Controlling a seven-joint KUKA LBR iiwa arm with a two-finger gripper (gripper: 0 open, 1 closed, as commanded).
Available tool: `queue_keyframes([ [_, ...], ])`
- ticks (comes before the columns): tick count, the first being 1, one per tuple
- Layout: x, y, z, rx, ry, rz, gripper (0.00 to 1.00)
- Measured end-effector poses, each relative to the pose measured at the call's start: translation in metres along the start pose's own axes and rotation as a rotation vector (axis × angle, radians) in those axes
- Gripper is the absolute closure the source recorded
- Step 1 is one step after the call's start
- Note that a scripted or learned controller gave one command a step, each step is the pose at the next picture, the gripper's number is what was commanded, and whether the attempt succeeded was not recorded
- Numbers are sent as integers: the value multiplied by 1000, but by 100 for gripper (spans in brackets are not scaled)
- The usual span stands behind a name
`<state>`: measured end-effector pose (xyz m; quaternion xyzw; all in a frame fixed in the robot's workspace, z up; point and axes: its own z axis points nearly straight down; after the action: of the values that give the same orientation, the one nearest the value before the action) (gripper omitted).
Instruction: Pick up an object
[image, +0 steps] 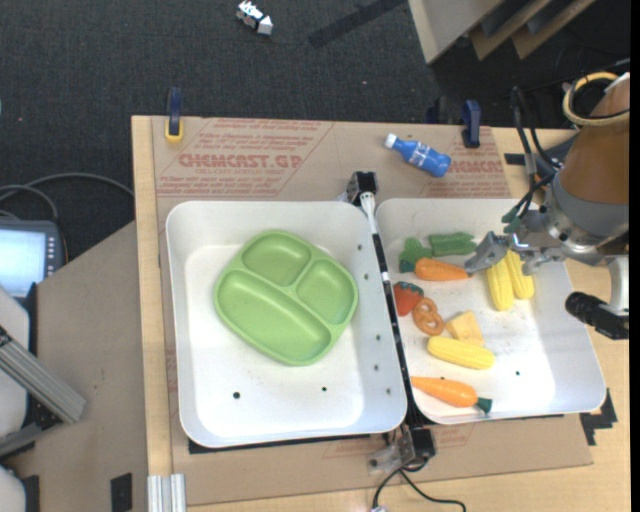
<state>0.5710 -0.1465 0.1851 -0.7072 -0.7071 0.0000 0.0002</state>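
Note:
My gripper (512, 254) hangs over the right bin (570, 390), near its far right side. Its two grey fingers (486, 252) are spread apart and nothing sits between them, so it is open. Just below its tips lie two yellow corn cobs (509, 284) side by side. To the gripper's left are an orange carrot (440, 269) and a green vegetable (450, 243). Further toward the front lie a pretzel (429, 317), a cheese wedge (465, 326), a yellow cob (460, 352) and a second carrot (448, 391). A red piece (407, 297) rests by the divider.
The left bin (200, 380) holds a green divided plate (285, 297). A blue bottle (420, 155) lies on the cardboard behind the bins. The arm's body (600, 180) covers the right bin's far right corner. A black part (597, 312) juts over its right rim.

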Motion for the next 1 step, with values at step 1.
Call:
queue_keyframes([
  [1, -40, 6, 102, 0, 9, -2, 0],
])
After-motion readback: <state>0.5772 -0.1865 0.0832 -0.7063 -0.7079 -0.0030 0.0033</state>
